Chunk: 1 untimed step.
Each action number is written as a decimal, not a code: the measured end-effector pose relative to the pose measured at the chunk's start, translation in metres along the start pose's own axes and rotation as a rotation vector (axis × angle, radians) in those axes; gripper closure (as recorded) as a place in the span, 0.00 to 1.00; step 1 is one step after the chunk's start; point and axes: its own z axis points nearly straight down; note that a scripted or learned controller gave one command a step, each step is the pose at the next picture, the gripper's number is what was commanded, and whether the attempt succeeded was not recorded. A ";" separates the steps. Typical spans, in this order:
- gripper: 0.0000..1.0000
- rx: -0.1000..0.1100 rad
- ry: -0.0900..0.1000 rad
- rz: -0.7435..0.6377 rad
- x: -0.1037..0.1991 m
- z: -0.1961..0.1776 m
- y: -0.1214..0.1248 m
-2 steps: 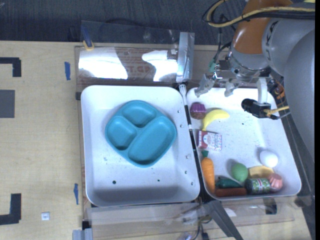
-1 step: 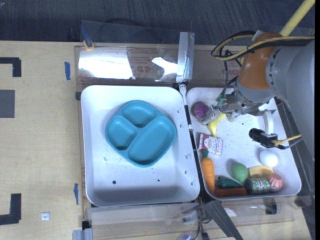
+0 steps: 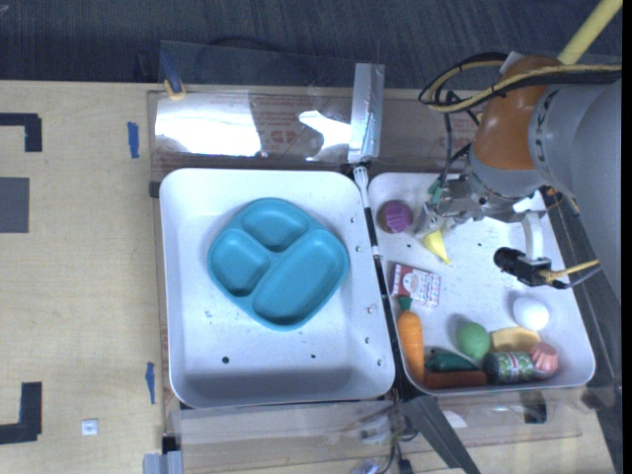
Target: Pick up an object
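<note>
We find the gripper (image 3: 444, 215) low over the far part of the right bin (image 3: 568, 309), under the grey arm with its orange band. Seen from above, the wrist hides how it is set, so we cannot tell whether it is wide, narrow or holding anything.

The nearest thing is a small yellow piece (image 3: 435, 245), just beside the gripper on its near side and a little to the view's left. We cannot tell whether the two touch. Its long axis runs on a slant, from the view's upper left to its pointed end at lower right. We judge that any grasp here turns on this: the piece lies just toward the near rim from the tool, and the jaws would have to close across that slanted axis, not along it.

A round purple thing (image 3: 397, 216) sits just left of the gripper, close to the wall between the bins. Nearer the camera lies a red and white packet (image 3: 417, 284). It carries print, but we cannot read it.

Along the near rim we see a carrot (image 3: 411, 338), a green fruit (image 3: 474, 340), a white egg (image 3: 532, 315) and a can (image 3: 516, 365) on its side. The can's label is too small to read.

The left bin (image 3: 188, 344) holds a blue divided plate (image 3: 278, 262), well apart from the tool.
</note>
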 end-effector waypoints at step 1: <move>1.00 -0.007 0.000 0.132 0.038 -0.086 -0.022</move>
